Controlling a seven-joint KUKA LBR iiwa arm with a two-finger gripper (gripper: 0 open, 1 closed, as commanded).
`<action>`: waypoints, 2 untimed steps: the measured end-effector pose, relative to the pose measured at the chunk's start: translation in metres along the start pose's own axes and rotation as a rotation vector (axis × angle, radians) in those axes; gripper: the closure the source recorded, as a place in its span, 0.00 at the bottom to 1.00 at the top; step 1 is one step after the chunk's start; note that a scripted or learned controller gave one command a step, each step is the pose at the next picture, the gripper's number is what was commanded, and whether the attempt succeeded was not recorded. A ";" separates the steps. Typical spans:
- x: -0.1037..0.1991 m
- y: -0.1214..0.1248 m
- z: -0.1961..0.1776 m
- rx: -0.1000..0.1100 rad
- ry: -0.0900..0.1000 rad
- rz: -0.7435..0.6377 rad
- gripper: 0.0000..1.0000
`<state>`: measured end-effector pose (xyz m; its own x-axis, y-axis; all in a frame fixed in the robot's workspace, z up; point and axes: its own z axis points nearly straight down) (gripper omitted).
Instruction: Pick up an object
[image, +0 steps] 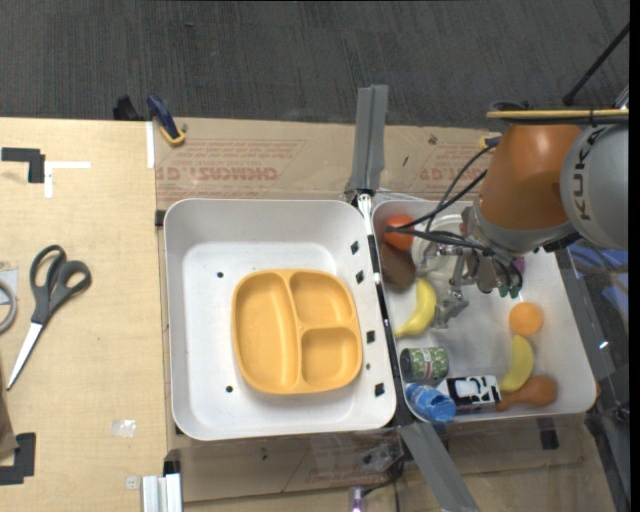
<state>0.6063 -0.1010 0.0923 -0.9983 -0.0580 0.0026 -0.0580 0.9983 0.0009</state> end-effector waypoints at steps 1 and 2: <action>-0.003 -0.001 -0.012 0.004 -0.011 -0.001 1.00; 0.002 -0.034 -0.204 0.002 -0.008 -0.045 1.00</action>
<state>0.6068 -0.1348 0.2958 -0.9946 -0.1032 -0.0052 -0.1032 0.9947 -0.0012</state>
